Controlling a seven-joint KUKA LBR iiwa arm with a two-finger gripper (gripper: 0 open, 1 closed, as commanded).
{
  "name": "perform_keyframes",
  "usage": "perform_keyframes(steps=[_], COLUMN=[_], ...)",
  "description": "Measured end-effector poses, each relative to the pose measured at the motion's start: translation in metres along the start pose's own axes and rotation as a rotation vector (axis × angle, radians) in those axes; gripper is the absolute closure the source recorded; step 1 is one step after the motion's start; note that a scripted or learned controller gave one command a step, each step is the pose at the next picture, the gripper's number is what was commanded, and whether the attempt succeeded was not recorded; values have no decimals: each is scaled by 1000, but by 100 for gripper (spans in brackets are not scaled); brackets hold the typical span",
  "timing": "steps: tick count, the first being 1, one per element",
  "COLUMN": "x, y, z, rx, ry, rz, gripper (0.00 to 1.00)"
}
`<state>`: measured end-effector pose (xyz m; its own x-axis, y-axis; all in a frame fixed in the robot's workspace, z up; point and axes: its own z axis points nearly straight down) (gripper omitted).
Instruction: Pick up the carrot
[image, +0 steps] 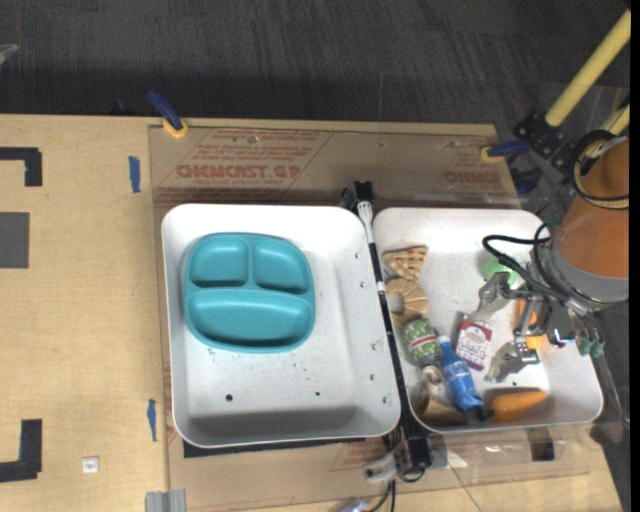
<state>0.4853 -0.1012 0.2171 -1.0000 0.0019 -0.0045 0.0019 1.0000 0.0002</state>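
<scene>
The orange carrot (518, 403) lies flat near the front wall of the right bin (585, 385). My gripper (502, 330) hangs over the right half of that bin, just behind the carrot and apart from it. Its two metal fingers (491, 297) stand open, with nothing held between them. The arm's orange band (600, 225) rises at the right edge.
Left of the carrot lie a blue bottle (460, 380), a pink-and-white packet (474, 343) and a green patterned item (420, 340). Waffle-like pieces (405, 265) sit further back. A teal divided plate (248, 290) rests in the left bin (300, 400).
</scene>
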Motion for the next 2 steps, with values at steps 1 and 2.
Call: perform_keyframes(steps=[1, 2], x=[-80, -74], y=[-46, -89], z=[-10, 122], rx=[2, 3], ry=[-6, -7], rz=[-302, -301], gripper=[0, 0])
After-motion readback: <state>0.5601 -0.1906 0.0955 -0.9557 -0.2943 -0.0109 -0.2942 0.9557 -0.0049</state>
